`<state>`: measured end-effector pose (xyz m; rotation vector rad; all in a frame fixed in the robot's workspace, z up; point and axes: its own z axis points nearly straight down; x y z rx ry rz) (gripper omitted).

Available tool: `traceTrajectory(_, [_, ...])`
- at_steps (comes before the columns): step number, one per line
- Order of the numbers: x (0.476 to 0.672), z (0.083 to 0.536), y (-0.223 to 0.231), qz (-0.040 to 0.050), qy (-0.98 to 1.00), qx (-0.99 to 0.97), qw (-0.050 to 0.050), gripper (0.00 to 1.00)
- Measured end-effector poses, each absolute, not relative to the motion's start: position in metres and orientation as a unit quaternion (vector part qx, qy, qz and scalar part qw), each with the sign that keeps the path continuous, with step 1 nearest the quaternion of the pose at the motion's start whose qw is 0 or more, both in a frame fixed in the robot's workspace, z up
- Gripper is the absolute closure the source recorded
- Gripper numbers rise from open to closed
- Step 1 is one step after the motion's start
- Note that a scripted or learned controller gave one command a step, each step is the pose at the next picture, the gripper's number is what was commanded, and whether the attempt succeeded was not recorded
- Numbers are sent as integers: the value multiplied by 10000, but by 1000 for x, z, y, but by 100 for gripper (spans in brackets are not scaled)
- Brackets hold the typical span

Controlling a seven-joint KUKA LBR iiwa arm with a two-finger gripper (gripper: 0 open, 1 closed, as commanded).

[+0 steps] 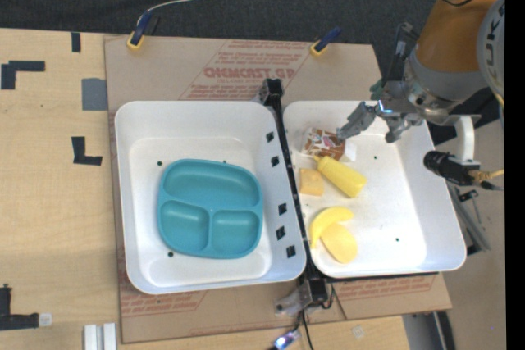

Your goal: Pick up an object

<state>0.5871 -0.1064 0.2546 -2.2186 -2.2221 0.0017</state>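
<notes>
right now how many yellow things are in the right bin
3. A mustard bottle lies mid-bin, and two rounded pieces sit at the front: one behind, one in front, touching. More could hide under the gripper.

Printed marks in view

Red lettering runs upside down across the cardboard sheet (pixel 246 70) under the bins, too blurred to make out. A dark letter that looks like a "U" shows on the arm (pixel 492 33) at the right edge. The snack wrapper (pixel 326 145) carries print too small to read.
</notes>
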Motion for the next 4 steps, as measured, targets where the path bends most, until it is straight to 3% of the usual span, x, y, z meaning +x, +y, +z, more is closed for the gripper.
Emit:
traceTrajectory(1, [559,253,-31,8,-7096,-7046,23,0])
traceTrajectory(2, [530,180,-44,26,-7069,-7073,29,0])
traceTrajectory(3, [518,104,-99,25,-7060,-7082,23,0])
traceTrajectory(4, [519,117,-96,12,-7074,-7068,23,100])
